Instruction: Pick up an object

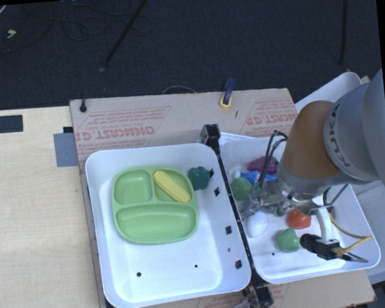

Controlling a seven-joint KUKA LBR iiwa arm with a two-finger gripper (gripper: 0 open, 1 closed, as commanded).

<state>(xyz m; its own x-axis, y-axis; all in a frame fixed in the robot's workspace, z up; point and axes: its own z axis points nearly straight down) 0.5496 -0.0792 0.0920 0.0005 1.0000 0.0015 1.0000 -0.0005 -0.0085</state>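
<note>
Grey arm w/ orange band point(314, 148) hides right white bin point(363, 235) centre.
Gripper point(268, 200) blurred; open/closed unclear; round green toy point(241, 188), red ball point(298, 219) alongside.

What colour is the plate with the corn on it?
Light green plate, seen from the camera above.

A single arm point(353, 134) is seen above the right-hand white bin point(363, 235). Its outer link is a smooth, rounded grey casing. Next toward the bin, a broad orange band point(310, 142) is wrapped around the arm, glossy and barrel-shaped. Below the band, a narrower grey wrist collar point(304, 185) is fitted. A thin black cable point(271, 152) is looped along the band's bin-centre side. The metallic gripper point(268, 200) is seen as silvery, blurred hardware over the bin floor.
</note>
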